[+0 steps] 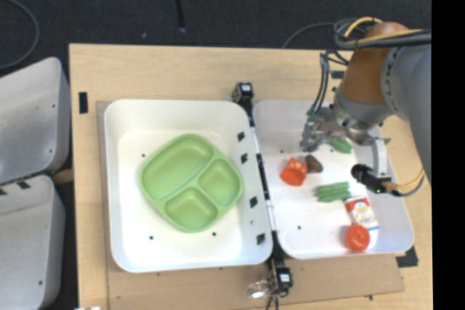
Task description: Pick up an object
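Observation:
My gripper (314, 144) hangs low over the upper middle of the right bin (290, 229), just above a small brown object (314, 164). A red pepper-like piece (293, 173) lies to the left of the brown object. A green bean-like item (333, 192) lies below and to the right. A small carton with a red and white label (361, 210) and a red round object (357, 237) sit near the bin's lower right. Another green piece (340, 145) shows beside the wrist.
The left bin (123, 243) holds a green divided plate (191, 181). A divider with black clips (256, 178) runs between the bins. A black fitting with cables (367, 176) sticks out at the arm's lower right.

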`<state>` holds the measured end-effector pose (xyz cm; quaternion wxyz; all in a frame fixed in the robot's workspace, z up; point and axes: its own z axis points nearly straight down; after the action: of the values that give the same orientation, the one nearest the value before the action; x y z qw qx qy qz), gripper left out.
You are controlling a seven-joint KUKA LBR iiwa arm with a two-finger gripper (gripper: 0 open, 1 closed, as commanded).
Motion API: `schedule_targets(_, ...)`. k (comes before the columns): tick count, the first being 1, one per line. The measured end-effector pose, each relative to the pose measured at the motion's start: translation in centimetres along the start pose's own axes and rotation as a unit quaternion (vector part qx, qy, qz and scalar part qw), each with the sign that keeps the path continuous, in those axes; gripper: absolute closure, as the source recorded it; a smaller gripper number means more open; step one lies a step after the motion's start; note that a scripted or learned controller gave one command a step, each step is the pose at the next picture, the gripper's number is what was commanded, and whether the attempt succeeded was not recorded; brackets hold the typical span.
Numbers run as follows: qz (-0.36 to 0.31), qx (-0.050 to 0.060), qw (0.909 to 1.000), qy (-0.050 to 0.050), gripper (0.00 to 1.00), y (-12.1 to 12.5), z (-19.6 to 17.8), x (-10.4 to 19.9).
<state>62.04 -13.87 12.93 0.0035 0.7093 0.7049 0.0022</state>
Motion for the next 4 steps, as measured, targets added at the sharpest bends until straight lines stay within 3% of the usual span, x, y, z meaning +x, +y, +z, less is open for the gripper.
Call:
schedule_targets(2,-0.004,0.001,1.0,0.0,1.0,0.9,-12.0,-0.7)
schedule_targets(3,-0.005,0.001,1.0,0.0,1.0,1.0,-15.5,-0.8)
schedule_targets(4,-0.006,0.004,1.0,0.001,1.0,-1.3,-15.0,4.8)
